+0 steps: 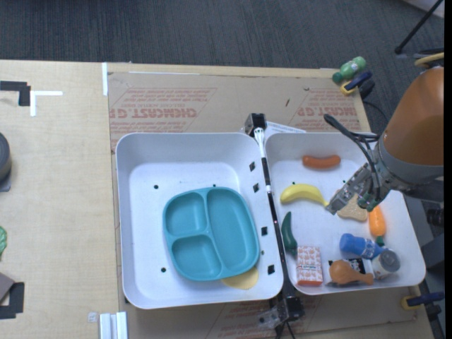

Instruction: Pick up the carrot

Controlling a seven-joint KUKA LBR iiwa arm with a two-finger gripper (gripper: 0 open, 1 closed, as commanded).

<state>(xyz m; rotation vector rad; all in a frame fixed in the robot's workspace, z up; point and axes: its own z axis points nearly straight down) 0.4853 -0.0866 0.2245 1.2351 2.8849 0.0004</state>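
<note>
The carrot (378, 222) lies just right of the gripper (346, 202), whose finger state cannot be told; it looks light, stiff and smooth, best pinched across its thick middle.

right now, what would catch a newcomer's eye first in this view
First the teal three-compartment plastic plate, sitting in the left white bin. Next the grey arm's gripper, low in the right white bin among toy foods: a curved yellow banana to its left and a small orange carrot just to its right.
</note>
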